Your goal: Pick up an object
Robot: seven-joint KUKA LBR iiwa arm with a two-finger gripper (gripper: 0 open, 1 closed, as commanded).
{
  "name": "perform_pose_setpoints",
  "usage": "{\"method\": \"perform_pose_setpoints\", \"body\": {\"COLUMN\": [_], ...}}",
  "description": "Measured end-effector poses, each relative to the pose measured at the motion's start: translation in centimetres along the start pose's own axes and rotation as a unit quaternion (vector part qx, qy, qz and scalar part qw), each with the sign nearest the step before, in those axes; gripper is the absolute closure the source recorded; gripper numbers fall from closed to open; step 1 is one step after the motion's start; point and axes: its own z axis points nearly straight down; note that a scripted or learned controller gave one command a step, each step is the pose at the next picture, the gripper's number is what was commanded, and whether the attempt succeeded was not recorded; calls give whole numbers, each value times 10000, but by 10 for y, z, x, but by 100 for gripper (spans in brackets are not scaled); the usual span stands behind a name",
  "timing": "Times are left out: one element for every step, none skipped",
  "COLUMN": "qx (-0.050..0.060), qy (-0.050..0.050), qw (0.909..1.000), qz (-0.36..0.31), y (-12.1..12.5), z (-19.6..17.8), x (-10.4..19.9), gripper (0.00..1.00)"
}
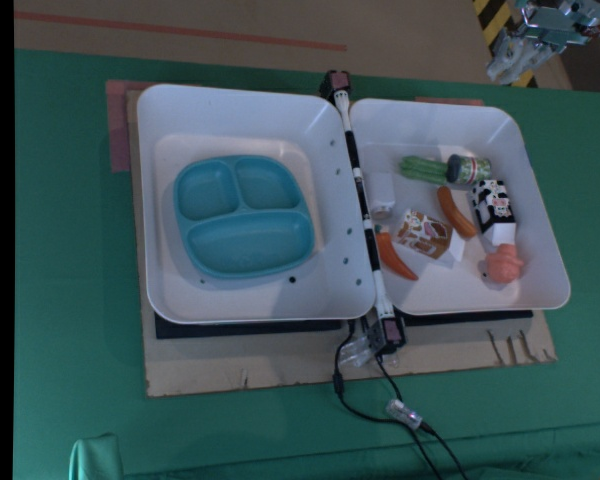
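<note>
The gripper [507, 60] waits up at one o'clock, holding nothing, past the bins so the toys show. They lie in the right bin [540, 258], at three o'clock.

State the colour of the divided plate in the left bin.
Light blue; the divided plate shows clearly in the camera view.
</note>
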Motion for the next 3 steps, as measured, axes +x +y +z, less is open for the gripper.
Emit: {"method": "perform_pose_setpoints", "body": {"qx": [14, 12, 16], "qy": [13, 3, 5], "qw": [10000, 10000, 10000], "qz": [-1, 4, 0], "y": [0, 0, 0], "z": [-1, 17, 22], "x": [59, 1, 0], "gripper": [100, 100, 100]}}
